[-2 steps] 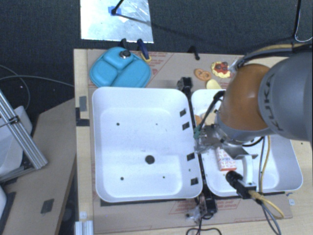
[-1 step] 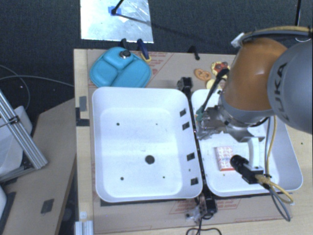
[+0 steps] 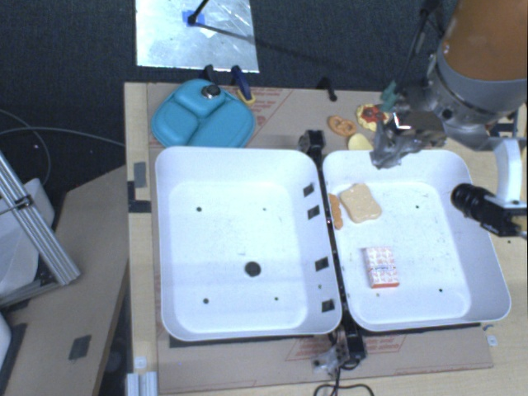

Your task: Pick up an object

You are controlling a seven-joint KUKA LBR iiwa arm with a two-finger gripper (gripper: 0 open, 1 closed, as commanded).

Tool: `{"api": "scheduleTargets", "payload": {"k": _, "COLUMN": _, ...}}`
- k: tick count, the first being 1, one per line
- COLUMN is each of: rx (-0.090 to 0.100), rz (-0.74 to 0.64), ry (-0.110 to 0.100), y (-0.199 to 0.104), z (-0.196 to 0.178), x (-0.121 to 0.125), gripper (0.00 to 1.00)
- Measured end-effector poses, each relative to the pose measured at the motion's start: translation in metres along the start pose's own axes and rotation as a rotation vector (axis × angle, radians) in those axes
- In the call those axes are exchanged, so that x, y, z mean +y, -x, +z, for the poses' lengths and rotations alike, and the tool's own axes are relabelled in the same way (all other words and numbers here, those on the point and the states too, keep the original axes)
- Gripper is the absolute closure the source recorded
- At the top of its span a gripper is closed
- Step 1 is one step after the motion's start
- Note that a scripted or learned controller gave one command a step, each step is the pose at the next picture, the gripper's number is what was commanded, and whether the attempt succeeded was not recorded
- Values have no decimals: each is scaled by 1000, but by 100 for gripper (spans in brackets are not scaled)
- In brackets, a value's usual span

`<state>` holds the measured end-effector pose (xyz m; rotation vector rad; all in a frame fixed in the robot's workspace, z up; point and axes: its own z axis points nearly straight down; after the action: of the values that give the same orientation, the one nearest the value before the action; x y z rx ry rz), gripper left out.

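The gripper (image 3: 386,157) hung just beyond the right bin's (image 3: 483,304) far rim, its grip impossible to tell.

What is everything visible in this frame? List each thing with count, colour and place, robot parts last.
white bins: 2, white, side by side on the bench.
bread-like piece: 1, tan, right bin, upper left part.
small box: 1, white with red print, right bin, lower middle.
orange strip: 1, orange, right bin, against its left wall.
dark disc: 1, dark, floor of the left bin.
divided tray: 1, blue, on the bench behind the left bin.
small toy pieces: several, orange, red and yellow, behind the right bin.
metal sheet: 1, silver, on the floor behind the bench.
arm: 1, grey with orange band, top right.
gripper: 1, grey, over the right bin's back rim.
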<state>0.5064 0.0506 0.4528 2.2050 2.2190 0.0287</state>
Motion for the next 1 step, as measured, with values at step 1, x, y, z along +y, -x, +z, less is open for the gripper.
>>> {"api": "scheduleTargets", "payload": {"k": 1, "rx": -3, "rz": 5, "ry": -22, "y": 1, "z": 35, "x": -21, "gripper": 100}}
